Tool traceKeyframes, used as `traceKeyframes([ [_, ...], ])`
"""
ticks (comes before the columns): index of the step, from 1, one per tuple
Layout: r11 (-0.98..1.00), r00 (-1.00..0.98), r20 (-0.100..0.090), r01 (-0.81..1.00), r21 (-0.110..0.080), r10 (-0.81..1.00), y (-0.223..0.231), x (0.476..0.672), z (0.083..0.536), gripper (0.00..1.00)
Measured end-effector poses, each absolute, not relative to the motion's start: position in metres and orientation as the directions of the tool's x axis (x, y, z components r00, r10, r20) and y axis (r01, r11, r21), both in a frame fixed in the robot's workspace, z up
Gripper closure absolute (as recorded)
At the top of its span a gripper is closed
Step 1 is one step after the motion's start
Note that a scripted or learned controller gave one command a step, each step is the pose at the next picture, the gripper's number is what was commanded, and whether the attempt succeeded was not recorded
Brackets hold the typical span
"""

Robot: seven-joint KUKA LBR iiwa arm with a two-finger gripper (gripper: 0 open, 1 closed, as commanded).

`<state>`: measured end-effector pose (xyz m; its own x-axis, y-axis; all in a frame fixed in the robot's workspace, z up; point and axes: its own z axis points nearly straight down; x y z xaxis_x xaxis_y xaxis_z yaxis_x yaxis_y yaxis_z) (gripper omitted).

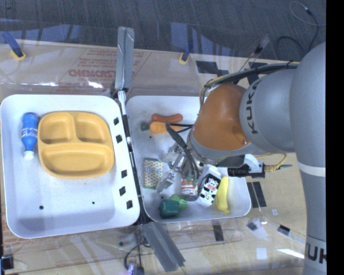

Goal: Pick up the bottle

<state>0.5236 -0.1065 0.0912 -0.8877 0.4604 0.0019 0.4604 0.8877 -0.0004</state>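
Start at your jaws (178, 173): they hang low in the right bin (160, 103), amid clutter, and from this slant you cannot tell whether they are open or closed. Nothing can be made out between them.

Just beside them lie a patterned pouch (152, 172), a small jar with a red band (188, 188), a black-and-white carton (208, 189), a banana (223, 195) and a green toy (171, 207). Toward the back of that bin sits an orange carrot-like piece (163, 122), partly behind the orange wrist band (221, 119).

The bottle (28, 133) you want is blue with a white cap, lying in the left bin (63, 222) against its left wall, touching or nearly touching the yellow divided tray (75, 143). It is well apart from your jaws, across the divider (126, 148) between the bins.

To do this step well, lift clear of the clutter first, cross the divider high, and line up across the bottle's narrow width. Come down on the body, not the cap, and mind the tray edge: it probably leaves little room for the finger on that side.
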Motion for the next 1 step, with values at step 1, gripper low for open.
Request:
traceKeyframes([
  [1,0.953,-0.953,-0.003,0.303,0.000,0.303,-0.1238,0.5846,0.1436,0.00],
])
